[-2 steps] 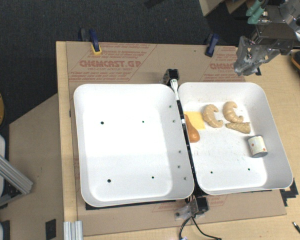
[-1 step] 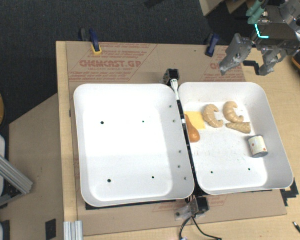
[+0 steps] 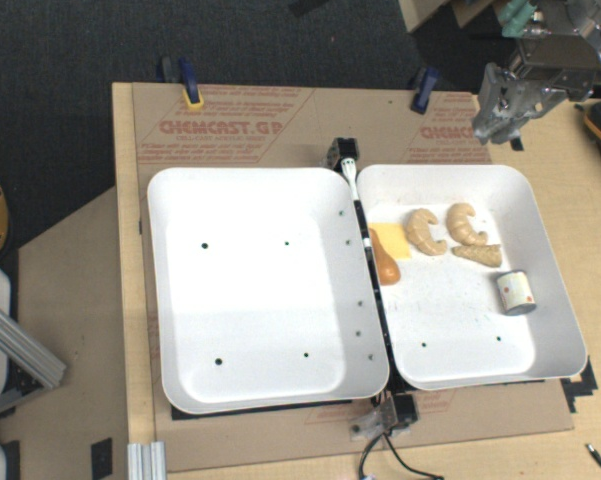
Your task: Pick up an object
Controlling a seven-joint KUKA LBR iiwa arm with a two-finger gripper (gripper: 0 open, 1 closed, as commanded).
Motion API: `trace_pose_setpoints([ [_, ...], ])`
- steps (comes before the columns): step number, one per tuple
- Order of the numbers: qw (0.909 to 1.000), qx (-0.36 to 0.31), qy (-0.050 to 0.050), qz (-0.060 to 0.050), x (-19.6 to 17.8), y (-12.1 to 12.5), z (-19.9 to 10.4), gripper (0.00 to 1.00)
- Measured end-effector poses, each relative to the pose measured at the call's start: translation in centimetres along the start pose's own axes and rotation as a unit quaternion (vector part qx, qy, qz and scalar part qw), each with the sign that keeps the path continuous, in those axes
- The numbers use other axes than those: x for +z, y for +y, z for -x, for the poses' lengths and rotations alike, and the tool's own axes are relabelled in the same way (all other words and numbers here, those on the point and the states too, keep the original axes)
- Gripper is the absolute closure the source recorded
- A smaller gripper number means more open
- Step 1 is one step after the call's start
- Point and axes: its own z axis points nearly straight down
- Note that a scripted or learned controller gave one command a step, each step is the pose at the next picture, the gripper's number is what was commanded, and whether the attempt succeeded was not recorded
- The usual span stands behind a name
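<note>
Both bins white, left bin and right bin, dotted with small black holes; two tan croissants; yellow square; orange carrot-like piece; silver-grey cylinder; brown cardboard with red lettering; blue clamps.

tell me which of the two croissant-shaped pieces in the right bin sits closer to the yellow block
The left croissant. It lies just right of the yellow block, while the other croissant sits farther right, above the flat tan piece.
</note>
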Motion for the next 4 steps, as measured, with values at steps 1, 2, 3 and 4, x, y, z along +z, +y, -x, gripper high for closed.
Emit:
trace_pose_setpoints([
  [1, 1.0000, 0.000, 0.000, -0.001, 0.1, 0.0, 0.0, 0.00],
  [2, 1.0000, 0.000, 0.000, 0.002, -1.0, 0.1, 0.0, 1.00],
  [3, 1.0000, 0.000, 0.000, 0.001, -1.0, 0.1, 0.0, 0.00],
  [4, 1.0000, 0.000, 0.000, 0.004, -2.1, 0.1, -0.1, 1.00],
])
